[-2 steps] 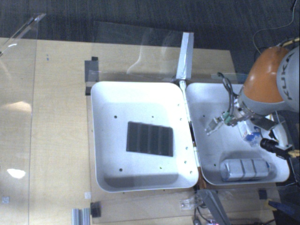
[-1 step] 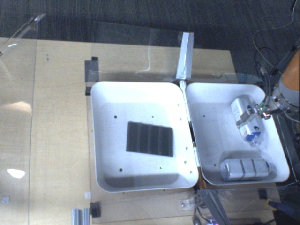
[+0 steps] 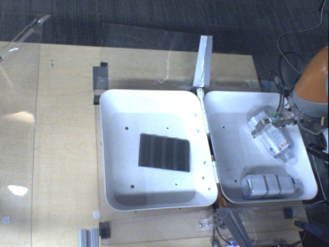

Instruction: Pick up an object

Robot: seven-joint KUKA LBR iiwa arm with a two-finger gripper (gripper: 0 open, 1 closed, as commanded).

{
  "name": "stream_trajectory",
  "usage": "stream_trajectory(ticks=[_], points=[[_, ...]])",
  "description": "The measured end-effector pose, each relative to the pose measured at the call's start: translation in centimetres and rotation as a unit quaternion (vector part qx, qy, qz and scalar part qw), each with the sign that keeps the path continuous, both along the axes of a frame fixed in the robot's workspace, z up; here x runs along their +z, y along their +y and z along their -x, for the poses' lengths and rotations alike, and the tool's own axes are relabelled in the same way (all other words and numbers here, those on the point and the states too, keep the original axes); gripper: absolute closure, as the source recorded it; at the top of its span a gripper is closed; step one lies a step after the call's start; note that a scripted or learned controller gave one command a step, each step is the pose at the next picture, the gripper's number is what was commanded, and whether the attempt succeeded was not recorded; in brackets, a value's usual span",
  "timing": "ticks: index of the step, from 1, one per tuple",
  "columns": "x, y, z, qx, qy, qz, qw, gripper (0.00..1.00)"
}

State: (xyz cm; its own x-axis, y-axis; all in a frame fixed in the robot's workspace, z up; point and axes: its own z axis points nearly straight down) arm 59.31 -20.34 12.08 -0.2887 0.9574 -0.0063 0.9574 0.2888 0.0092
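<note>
Reaching in from the right, the arm [image 3: 314,84] shows its orange band and grey wrist over the right bin [image 3: 226,112]. Below the wrist the pincer [image 3: 280,118] sits low at the upper end of a clear plastic bottle [image 3: 271,137], which lies slantwise on the bin's floor toward its right side. Whether the pincer is spread or closed cannot be told, nor whether it grips the bottle: the parts blur into the clear plastic. A grey ribbed block [image 3: 268,185] lies along the same bin's near wall, apart from the bottle. In the left bin [image 3: 110,138] a dark ribbed pad [image 3: 164,152] lies flat near the middle. Both bins rest side by side, rims touching, on the pale wooden worktop [image 3: 56,138].
</note>
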Motion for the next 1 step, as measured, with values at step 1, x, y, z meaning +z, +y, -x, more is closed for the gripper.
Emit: stream_trajectory(ticks=[1], points=[[-1.63,-0.37,1.45,0.052,-0.006,0.0036,0.9986,0.0]])
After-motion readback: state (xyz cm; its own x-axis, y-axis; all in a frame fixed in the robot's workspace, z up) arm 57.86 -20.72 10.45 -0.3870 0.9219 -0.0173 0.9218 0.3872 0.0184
